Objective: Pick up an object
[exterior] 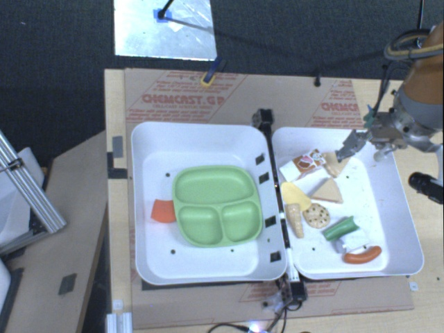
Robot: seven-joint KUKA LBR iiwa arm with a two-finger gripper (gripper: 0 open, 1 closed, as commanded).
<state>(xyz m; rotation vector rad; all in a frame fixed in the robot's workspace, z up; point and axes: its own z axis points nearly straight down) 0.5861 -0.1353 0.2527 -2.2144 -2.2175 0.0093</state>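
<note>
The end effector (349, 148) hangs over the far side of the right shallow white bin (399, 207); whether it grips anything I cannot tell. Just beside it lies a tan wedge-shaped toy food piece (335, 166), near a red-and-white toy (309, 162).

A dark carpeted floor (55, 61) surrounds the wooden bench (118, 116). A shiny metal sheet (165, 21) lies on the floor beyond it. At the left edge stand a metal rail (24, 182) and a tan board (59, 255).
</note>
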